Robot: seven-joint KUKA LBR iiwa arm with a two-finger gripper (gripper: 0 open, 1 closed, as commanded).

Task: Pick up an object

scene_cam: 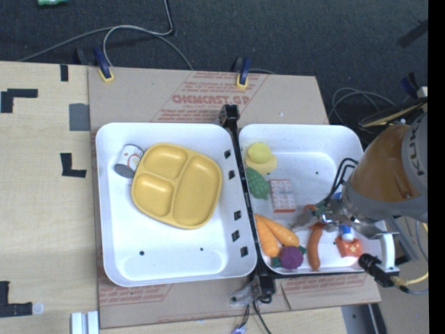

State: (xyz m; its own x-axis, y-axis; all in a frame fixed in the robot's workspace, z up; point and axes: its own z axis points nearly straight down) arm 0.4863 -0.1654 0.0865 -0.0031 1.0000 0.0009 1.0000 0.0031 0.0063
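In the left bin [111, 207], a divided plate [176, 185] lies toward the far edge with a cup [128, 161] touching its left. My hand [314, 216] hangs over the right bin [306, 139], whose near-left corner holds carrots [274, 232].

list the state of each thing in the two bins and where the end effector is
yellow plastic divided plate: lying flat in the left white bin, right way up
small mug: on its side, partly under the plate
yellow toy duck: right white bin, near divider
two orange toy carrots: lying side by side
purple round toy: against the carrots
red-brown toy sausage: lying lengthwise
end effector: low above the sausage
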